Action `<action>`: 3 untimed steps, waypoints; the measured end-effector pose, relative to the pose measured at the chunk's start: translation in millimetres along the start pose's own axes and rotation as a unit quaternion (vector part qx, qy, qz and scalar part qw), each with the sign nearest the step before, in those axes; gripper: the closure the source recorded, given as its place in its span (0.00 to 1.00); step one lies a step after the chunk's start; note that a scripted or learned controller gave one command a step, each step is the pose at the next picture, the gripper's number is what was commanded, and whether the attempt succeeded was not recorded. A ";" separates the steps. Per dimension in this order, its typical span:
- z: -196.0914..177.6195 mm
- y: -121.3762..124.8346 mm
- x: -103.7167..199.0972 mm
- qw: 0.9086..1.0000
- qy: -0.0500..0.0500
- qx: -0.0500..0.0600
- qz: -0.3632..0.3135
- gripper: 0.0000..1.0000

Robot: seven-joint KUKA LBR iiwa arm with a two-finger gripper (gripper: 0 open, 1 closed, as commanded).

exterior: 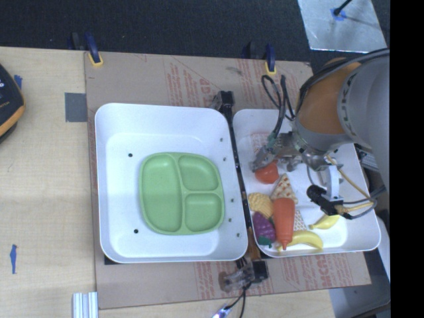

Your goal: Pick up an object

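My gripper [268,156] hangs over the right bin [358,244], just above the red tomato [267,173]. I can't tell its opening. The tomato looks light, smooth plastic, likely slippery; I'd pinch across its middle.

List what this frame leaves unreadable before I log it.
- Gripper fingers: too small and cluttered in the camera view to tell their state.
- Red toy: partly under the gripper; contact unclear.
- Right bin: far corner hidden by the arm.
- Purple toy: too small to identify.
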State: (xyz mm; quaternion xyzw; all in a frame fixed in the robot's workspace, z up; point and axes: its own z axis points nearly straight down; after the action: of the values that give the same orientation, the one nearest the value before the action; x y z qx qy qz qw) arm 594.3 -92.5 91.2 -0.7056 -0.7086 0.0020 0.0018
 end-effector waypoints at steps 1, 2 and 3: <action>0.4 -77.3 -37.0 1.000 0.000 0.000 0.000 0.00; -0.6 -25.7 -0.4 1.000 0.000 -0.001 -0.001 0.00; -0.8 -9.0 -4.3 1.000 0.000 -0.002 0.000 0.00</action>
State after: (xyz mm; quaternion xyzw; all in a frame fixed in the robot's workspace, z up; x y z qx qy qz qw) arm 585.3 -96.8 92.0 -0.7057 -0.7086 0.0006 0.0004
